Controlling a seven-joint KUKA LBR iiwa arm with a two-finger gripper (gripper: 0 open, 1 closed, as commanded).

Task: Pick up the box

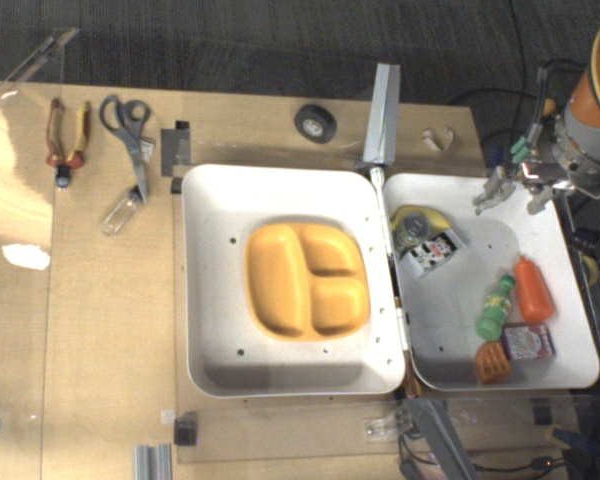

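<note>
Approach step: gripper [510,190] hovered over right bin [570,373] far rim, fingers apart and empty; next move likely needed travel toward box [527,342] near front edge.

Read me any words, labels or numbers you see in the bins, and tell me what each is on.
No text is legible.
Purple box: printed label, too blurred to read.
Black and white packet: red marks, too small to read.
Green bottle: no label readable.
Yellow tray and orange bottle: no print seen.
</note>
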